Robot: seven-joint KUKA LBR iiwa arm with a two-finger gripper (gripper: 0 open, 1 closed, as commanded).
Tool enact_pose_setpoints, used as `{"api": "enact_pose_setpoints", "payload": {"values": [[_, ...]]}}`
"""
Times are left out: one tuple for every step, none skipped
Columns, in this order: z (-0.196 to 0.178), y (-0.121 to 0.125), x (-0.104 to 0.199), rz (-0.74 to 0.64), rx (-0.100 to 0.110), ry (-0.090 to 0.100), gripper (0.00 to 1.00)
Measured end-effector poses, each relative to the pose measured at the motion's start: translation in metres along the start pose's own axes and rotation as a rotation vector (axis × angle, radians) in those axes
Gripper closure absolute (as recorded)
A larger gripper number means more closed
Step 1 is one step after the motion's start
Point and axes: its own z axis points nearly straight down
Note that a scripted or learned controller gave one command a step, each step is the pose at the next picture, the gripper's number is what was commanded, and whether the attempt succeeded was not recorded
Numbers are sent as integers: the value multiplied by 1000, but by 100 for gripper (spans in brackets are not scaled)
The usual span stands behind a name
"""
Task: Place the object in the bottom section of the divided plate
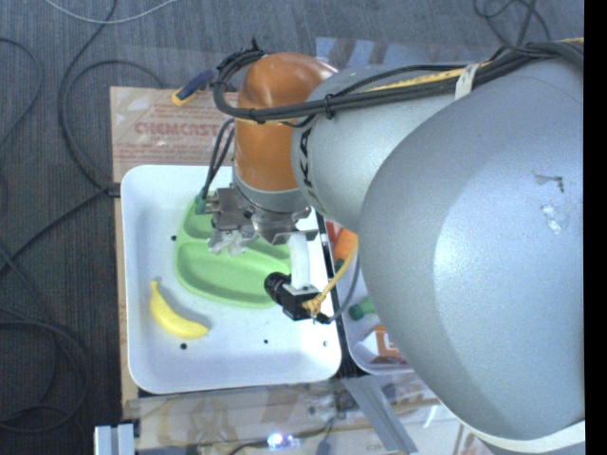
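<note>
The big grey arm point(455, 245) fills the right half of the frame, nearest the camera, and hides most of the right bin point(365, 354), of which a corner shows at lower middle with a few small coloured bits (too small to name). Left of it lies the white left bin point(137, 349). In that bin's lower left a yellow banana point(174, 315) rests on the bare floor, just beside the green plate point(223, 273) and outside it. The plate sits in the middle of the bin, its lower section showing as a pale green hollow. Above the plate hangs the gripper point(228, 245), under the arm's orange band point(275, 121); whether its fingers are spread or closed I cannot tell, and nothing visible sits between them. Beyond, at the upper left, a cardboard sheet point(161, 131) lies under the bin on dark carpet point(57, 74) crossed by cables.
</note>
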Motion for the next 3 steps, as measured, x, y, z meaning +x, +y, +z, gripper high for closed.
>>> {"api": "enact_pose_setpoints", "payload": {"values": [[0, 0, -1, 1, 0, -2, 0], [-6, 1, -1, -1, 4, -6, 100], [-71, -48, -10, -58, -3, 8, 100]]}}
